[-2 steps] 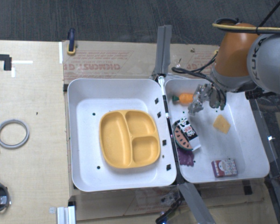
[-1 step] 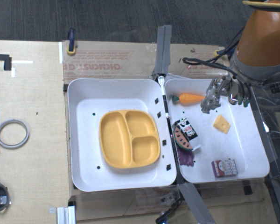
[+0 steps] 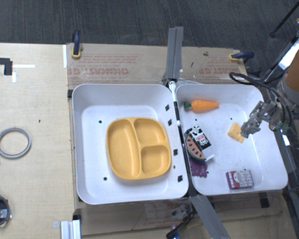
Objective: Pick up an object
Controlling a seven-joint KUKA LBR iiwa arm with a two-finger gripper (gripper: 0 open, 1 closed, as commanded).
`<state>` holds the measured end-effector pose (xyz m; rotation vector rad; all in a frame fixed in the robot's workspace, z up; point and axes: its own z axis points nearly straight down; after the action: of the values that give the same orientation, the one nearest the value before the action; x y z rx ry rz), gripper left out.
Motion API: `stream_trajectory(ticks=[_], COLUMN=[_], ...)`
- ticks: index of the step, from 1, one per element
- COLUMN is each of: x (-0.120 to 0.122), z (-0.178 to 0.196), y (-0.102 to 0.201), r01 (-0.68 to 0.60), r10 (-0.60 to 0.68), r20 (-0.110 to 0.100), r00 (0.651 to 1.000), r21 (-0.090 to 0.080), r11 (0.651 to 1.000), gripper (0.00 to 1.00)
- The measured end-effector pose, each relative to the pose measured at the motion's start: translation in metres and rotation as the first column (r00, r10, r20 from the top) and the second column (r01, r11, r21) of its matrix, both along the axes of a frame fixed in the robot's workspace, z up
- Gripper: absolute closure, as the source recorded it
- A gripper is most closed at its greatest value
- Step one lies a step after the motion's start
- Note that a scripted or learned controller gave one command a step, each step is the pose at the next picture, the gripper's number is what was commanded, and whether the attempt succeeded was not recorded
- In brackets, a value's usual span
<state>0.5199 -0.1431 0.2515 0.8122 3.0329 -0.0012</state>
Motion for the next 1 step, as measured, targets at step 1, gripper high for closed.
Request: stream_trajectory(ticks=[1], x=[0.0001], z=[0.0], y=[0.0003], r01=[0.0], r10=[0.0], r20=[0.0], r00=[1.0], r21=[0.0], r11=[1.0], gripper=[0.0])
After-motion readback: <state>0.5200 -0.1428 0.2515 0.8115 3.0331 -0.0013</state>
